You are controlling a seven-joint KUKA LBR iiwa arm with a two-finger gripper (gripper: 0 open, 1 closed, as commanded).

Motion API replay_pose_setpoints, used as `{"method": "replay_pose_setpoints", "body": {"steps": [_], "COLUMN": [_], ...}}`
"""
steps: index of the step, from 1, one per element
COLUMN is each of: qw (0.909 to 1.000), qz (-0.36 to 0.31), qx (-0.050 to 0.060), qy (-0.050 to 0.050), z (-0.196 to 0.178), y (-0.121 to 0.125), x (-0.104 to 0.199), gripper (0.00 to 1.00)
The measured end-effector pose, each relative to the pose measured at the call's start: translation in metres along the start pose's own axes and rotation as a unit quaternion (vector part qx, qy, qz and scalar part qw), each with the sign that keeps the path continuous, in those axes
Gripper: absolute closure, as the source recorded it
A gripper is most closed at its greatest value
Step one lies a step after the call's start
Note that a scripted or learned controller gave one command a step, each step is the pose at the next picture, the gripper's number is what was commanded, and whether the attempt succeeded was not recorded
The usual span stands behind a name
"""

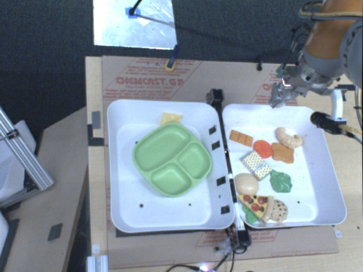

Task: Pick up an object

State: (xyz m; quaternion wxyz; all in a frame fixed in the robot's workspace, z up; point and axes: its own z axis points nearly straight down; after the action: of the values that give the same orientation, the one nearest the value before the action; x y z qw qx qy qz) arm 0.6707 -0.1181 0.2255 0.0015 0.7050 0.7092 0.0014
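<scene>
Bench w/ two bins; gripper (279,99) hovers past right bin's (326,169) far rim, grip state unclear. Toy croissant (288,137) etc. unpicked, pick undone.

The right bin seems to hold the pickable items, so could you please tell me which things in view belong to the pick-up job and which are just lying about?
Belonging to the job:
end effector
right bin
orange block
red disc
croissant
green leaf
pizza slice
cookie

Lying about:
left bin
green divided plate
yellow piece
foil sheet
</scene>
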Motion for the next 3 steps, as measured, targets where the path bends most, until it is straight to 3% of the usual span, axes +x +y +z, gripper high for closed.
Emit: {"method": "replay_pose_setpoints", "body": {"steps": [1,3], "qw": [1.0,1.0], "qz": [0.0,-0.001], "qx": [0.003,0.003], "qy": [0.001,0.001], "z": [0.01,-0.004], "y": [-0.037,-0.122], "x": [0.036,0.115], "gripper": [1.0,1.0]}}
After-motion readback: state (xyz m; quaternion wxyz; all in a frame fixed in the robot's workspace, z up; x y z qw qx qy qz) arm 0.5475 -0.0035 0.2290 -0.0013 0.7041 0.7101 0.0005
